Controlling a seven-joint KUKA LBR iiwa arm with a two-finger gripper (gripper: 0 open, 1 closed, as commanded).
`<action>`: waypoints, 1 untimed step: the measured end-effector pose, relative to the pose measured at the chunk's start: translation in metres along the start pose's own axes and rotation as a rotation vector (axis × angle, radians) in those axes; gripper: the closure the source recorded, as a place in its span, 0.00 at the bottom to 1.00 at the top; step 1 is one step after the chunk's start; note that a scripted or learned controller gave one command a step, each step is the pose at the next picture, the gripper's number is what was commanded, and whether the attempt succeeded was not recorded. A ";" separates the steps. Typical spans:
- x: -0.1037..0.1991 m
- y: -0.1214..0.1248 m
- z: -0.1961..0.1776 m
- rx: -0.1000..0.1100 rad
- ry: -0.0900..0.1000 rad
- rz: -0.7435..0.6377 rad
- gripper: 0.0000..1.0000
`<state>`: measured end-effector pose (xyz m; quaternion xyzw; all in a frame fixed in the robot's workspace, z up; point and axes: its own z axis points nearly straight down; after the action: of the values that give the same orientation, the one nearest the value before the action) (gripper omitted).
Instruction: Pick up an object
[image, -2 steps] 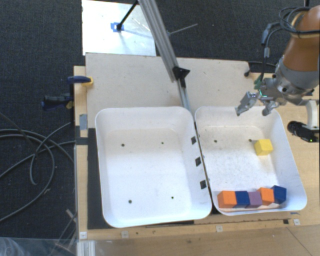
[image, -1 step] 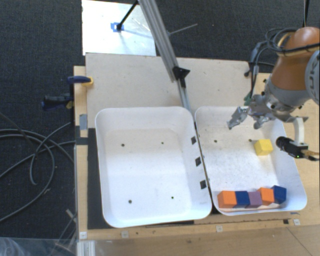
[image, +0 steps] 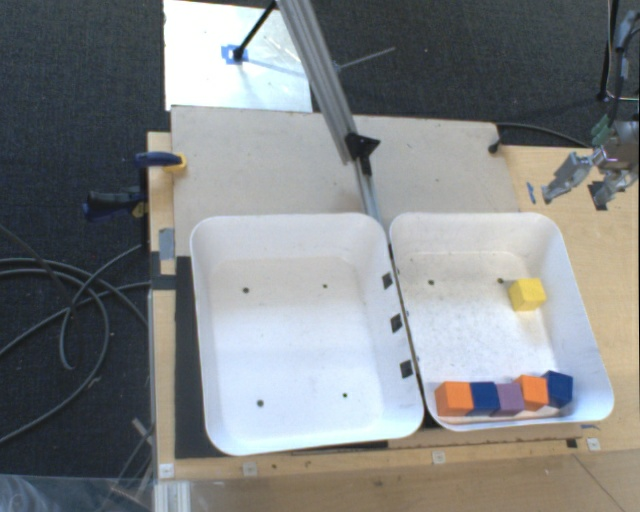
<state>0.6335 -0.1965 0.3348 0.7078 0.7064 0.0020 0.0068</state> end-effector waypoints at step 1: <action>-0.016 -0.038 0.118 0.018 0.007 -0.001 0.00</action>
<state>0.5968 -0.2128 0.2162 0.7073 0.7069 -0.0019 -0.0023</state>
